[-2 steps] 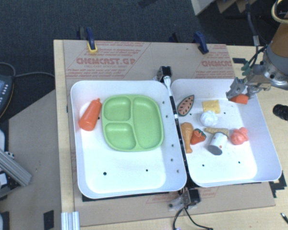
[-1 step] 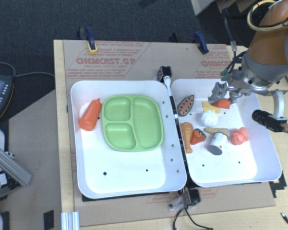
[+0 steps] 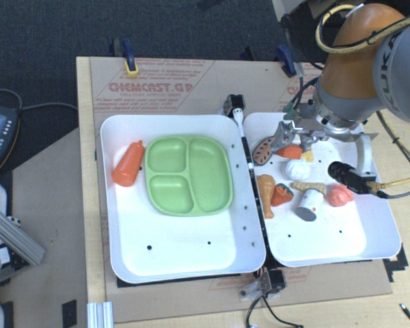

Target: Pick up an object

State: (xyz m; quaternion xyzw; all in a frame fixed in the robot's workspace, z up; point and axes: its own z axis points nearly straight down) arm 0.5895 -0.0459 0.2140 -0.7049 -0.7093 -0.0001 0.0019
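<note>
Gripper sits low over the back of the right bin, just above the orange-and-white toy. Whether it is open or grasping: cannot tell. Nothing visibly lifted; pick judged not yet done. Toys lie clustered nearby.

Grey arm, orange band, yellow cable looped on top, metal tool.

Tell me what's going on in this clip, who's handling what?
The arm reaches from the right over the right bin, its gripper low among small toy foods near its back edge. Nothing is visibly held. The left bin holds a green divided tray and, beside it, an orange bottle.
</note>
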